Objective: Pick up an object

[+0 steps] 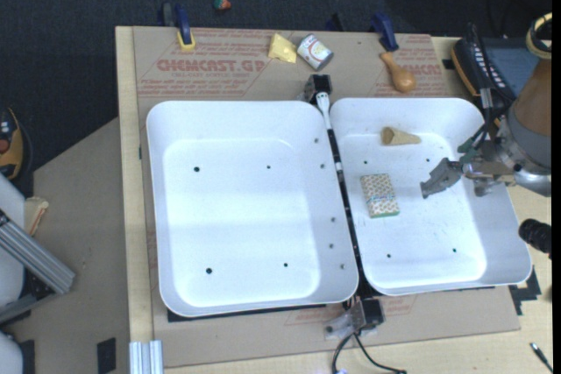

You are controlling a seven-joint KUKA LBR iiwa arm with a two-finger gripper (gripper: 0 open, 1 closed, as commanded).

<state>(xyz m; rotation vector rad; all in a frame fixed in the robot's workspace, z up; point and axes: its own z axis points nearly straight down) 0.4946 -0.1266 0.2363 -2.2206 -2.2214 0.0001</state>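
Observation:
In the right bin (491, 263) lie two objects. A small rectangular block (379, 194) with a green-and-white speckled pattern rests near the bin's middle left. A tan wedge-shaped piece (400, 136) lies toward the bin's far side. My gripper (437, 181) hangs over the right half of this bin, just right of the speckled block and apart from it. Nothing shows in its grasp. The grey arm comes in from the right edge.
The left bin (175, 276) adjoins the right one. Behind the bins, on the brown board, sit a yellow wedge (282, 49), a white-and-grey can (315, 52) and a wooden pear-shaped piece (399, 74). Blue clamps (184, 26) hold the board's far edge.

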